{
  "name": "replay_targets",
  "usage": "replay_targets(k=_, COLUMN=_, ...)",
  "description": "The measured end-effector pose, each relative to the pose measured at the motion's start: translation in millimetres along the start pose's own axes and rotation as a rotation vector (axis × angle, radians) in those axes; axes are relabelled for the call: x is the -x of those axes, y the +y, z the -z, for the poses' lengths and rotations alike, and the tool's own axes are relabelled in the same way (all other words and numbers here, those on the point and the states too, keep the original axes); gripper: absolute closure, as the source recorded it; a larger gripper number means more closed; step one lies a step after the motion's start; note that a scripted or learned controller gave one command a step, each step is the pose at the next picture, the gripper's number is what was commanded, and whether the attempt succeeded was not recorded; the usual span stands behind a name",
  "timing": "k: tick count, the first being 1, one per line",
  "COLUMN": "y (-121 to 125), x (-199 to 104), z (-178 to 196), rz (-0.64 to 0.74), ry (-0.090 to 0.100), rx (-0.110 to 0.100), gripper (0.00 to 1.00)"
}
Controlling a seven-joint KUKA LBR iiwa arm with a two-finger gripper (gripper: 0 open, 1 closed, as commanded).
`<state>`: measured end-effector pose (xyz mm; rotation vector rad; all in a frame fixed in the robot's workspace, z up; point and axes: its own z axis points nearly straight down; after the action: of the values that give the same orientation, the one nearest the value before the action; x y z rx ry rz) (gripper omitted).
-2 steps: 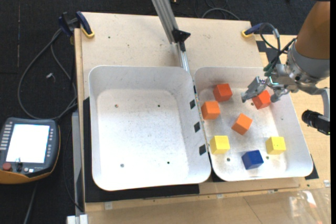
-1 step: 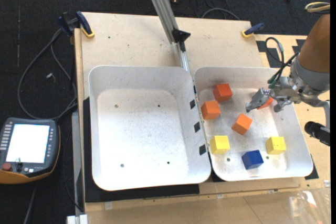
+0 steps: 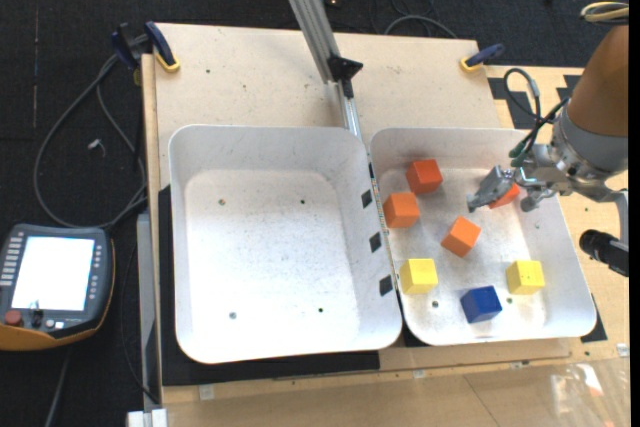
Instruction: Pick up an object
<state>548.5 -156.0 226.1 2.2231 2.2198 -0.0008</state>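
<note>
Blocks lie scattered in the right bin (image 3: 560, 310), all of them small cubes: three orange ones, two yellow ones and a blue one. One orange block (image 3: 425, 175) sits toward the far side of the bin, a second orange block (image 3: 402, 209) lies just beside it nearer the wall shared with the left bin (image 3: 200, 155), and a third orange block (image 3: 462, 236) rests tilted near the middle. A yellow block (image 3: 418, 274) sits near the shared wall toward the front, the blue block (image 3: 481, 303) lies close to the front rim, and the other yellow block (image 3: 525, 276) is to its right. The gripper (image 3: 500, 190) reaches in from the right over the bin's far right part, and a small red-orange piece (image 3: 507, 195) shows right at its fingers; whether the fingers are spread or pressed together on it I cannot tell. A teach pendant (image 3: 52, 285) lies on the dark floor to the left of the bench (image 3: 260, 75).
</note>
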Motion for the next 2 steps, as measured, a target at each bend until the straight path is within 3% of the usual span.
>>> replay_targets(k=1, y=0, x=0, z=0, rz=0.0, ry=0.0, rx=0.0, gripper=0.0)
replay_targets(k=2, y=12, x=15, z=-103, rz=-0.001, ry=0.002, rx=-0.006, gripper=0.0)
